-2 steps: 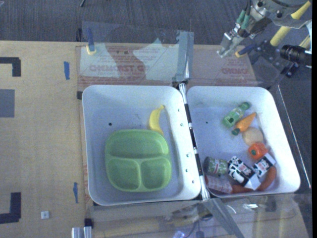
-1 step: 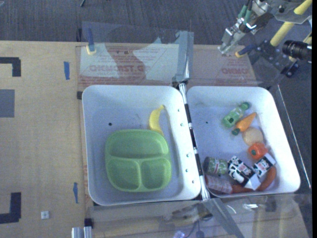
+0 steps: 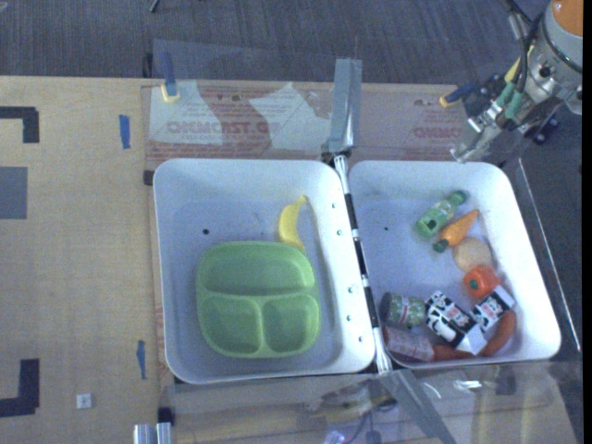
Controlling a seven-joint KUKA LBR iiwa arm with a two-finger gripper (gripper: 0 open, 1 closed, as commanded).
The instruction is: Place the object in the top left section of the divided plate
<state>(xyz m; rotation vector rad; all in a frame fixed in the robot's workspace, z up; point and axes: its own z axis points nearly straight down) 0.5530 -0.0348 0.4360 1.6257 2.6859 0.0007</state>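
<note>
Arm: you see the grey arm with its orange band at the upper right corner, reaching in over the far right corner of the right bin [image 3: 518, 248].
Gripper: your gripper [image 3: 474, 141] hangs above the back rim of the right bin, near its far right corner. Whether it is released or clenched you cannot tell; nothing shows in its grasp.
Divided plate: the green divided plate [image 3: 257, 296] lies flat in the left bin [image 3: 185, 202], toward the near side. One wide section runs along its far side and two smaller ones sit along its near side.
Banana: a yellow banana [image 3: 293, 222] lies on the floor of the left bin, just beyond the plate's far right corner, touching or almost touching its rim.
Right bin, far side: you have a green bottle [image 3: 439, 215] and an orange carrot [image 3: 457, 229] lying side by side, with a pale round piece [image 3: 473, 252] just below them.
Right bin, near side: an orange-red round fruit [image 3: 479, 282] sits beside a cluster of a green can [image 3: 403, 310], a black-and-white carton [image 3: 447, 315] and a red sausage-like piece [image 3: 499, 333], all crowded together against the near wall.
</note>
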